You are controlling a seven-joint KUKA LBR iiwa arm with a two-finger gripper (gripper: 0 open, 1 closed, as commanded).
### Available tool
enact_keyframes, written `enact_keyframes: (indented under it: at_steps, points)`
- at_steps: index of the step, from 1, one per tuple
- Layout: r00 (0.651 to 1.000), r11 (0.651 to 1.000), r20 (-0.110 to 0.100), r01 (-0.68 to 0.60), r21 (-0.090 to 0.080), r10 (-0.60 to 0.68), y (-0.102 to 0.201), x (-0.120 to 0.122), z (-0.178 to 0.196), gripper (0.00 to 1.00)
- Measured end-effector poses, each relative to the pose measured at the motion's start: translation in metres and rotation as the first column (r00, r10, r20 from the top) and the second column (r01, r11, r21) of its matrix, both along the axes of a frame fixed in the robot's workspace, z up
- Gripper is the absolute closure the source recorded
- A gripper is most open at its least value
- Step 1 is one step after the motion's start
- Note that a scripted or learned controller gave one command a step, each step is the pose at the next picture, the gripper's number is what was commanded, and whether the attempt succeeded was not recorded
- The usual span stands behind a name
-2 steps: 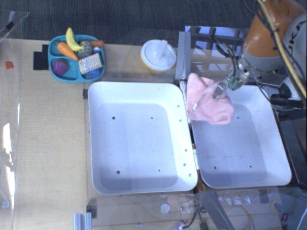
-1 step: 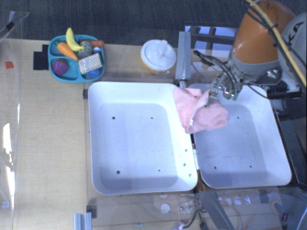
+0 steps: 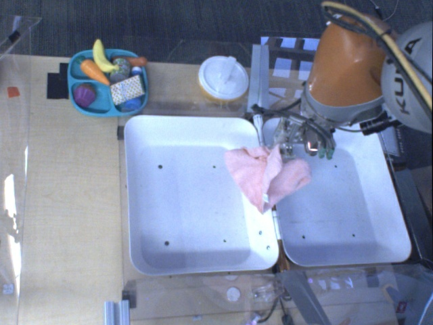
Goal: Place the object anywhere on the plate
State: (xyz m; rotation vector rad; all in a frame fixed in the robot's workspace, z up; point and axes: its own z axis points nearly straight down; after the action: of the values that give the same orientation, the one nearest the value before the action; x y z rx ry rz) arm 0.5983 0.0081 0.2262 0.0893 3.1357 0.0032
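Note:
A pink cloth [image 3: 265, 173] hangs bunched over the rim shared by the two white bins, its top pulled up into a peak. My gripper [image 3: 287, 147] is right at that peak, below the orange wrist band, shut on the cloth's upper edge. The cloth's lower tip dangles over the left bin's right rim. The plate [image 3: 76, 80] is a blue divided dish on the bench at the far left, well away from the gripper. It holds toy food: a banana, a carrot, a purple piece and a speckled block.
The left bin [image 3: 183, 202] and right bin [image 3: 352, 215] stand side by side. A round white and yellow lidded bowl [image 3: 223, 78] sits behind the left bin. A checkered board [image 3: 287, 59] stands behind the right bin, beside the arm.

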Motion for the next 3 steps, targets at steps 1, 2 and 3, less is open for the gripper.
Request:
enact_keyframes:
  at_steps: [1,2,3]
  points:
    - [0.998,0.998,-0.001,-0.060,0.000,0.060,0.041,-0.016,-0.006,1.00]
    - [0.998,0.998,0.001,-0.064,0.001,0.064,0.095,-0.027,0.002,1.00]
    - [0.998,0.998,-0.001,-0.062,0.000,0.062,0.140,-0.052,-0.001,1.00]
